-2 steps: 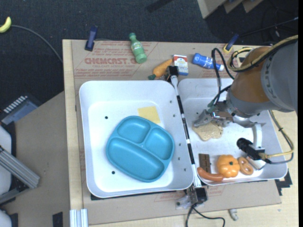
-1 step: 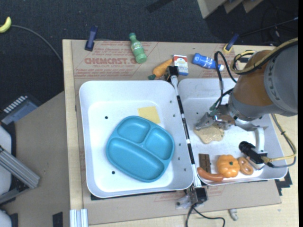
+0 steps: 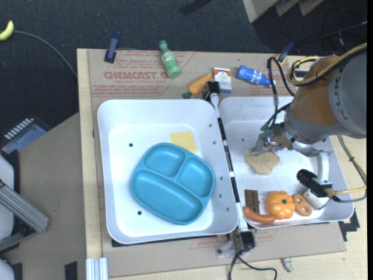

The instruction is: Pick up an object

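The gripper (image 3: 269, 141) hangs low in the right bin (image 3: 239, 118), and whether it is spread or pressed together cannot be told. A tan cookie (image 3: 263, 163) lies just below it, nearly touching, so the coming move is probably a short drop.

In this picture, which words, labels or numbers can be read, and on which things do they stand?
"CHEMCAST": red print on the brown cardboard sheet behind the bins; the smaller red lines around it are too blurred.
Small red and white carton: print too small.
Blue bottle: label too blurred.
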Available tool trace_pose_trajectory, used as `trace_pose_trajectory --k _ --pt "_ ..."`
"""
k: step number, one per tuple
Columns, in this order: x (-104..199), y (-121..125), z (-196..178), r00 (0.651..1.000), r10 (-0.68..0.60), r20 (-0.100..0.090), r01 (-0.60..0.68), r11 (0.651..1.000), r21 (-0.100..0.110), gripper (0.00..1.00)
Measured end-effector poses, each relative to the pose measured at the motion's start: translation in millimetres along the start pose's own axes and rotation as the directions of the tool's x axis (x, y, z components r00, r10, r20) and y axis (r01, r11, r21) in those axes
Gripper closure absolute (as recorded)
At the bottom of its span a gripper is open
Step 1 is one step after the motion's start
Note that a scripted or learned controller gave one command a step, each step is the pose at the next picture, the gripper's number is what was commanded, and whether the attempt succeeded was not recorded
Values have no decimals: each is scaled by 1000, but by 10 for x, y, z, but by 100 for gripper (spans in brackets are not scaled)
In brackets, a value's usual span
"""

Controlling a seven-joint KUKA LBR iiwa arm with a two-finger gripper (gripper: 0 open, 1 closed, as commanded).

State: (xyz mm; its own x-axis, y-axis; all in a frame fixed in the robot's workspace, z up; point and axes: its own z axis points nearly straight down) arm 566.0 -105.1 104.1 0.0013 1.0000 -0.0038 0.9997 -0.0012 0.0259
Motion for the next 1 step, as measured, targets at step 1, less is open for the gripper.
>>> trace_pose_trajectory --k 1 --pt "724 -144 -815 1000 -3 -5 3 1000 25 100"
